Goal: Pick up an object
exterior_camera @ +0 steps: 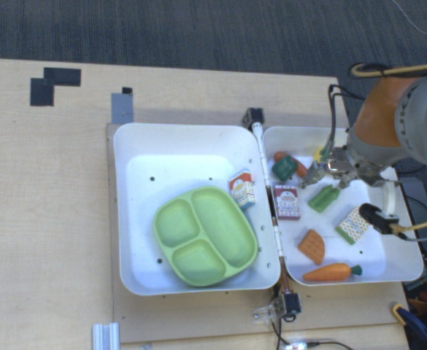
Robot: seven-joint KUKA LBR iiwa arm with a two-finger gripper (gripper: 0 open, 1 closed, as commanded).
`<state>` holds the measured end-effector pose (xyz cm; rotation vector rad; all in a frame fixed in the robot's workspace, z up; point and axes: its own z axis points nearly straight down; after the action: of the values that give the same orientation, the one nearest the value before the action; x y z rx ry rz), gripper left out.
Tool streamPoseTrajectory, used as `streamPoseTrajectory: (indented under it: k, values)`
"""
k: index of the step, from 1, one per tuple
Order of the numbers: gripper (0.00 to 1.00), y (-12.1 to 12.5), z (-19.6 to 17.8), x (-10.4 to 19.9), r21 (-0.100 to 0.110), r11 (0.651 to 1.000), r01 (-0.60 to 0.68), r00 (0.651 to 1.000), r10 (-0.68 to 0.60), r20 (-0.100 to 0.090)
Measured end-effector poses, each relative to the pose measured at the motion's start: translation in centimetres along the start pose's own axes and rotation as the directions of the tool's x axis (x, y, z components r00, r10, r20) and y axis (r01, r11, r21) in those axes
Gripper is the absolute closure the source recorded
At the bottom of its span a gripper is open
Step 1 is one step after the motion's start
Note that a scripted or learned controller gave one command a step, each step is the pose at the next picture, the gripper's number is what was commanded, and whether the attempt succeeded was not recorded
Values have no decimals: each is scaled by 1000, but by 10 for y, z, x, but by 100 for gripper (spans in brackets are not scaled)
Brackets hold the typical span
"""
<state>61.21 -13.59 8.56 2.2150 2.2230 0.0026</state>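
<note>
Green block (323,198) lies in the right bin (410,268) just below the fingers (328,172); their spread cannot be told.

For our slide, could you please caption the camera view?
Arm's claw over right bin of toy food; green tray in left.

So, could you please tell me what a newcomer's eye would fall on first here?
Probably the green divided plate, lying in the left bin. Next, the grey arm with its orange band reaching over the right bin, where small toys lie scattered, an orange carrot nearest the front.
</note>
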Motion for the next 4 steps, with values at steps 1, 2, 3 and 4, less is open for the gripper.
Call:
streamPoseTrajectory:
  k: [1, 2, 3, 4]
  values:
    - [0, -80, -2, 51, -6, 1000, -3, 1000, 3, 1]
    - [100, -78, -14, 51, -11, 1000, -2, 1000, 2, 1]
    - [0, -78, -14, 51, -10, 1000, -1, 1000, 1, 1]
    - [0, -121, -2, 45, -9, 1000, -1, 1000, 1, 1]
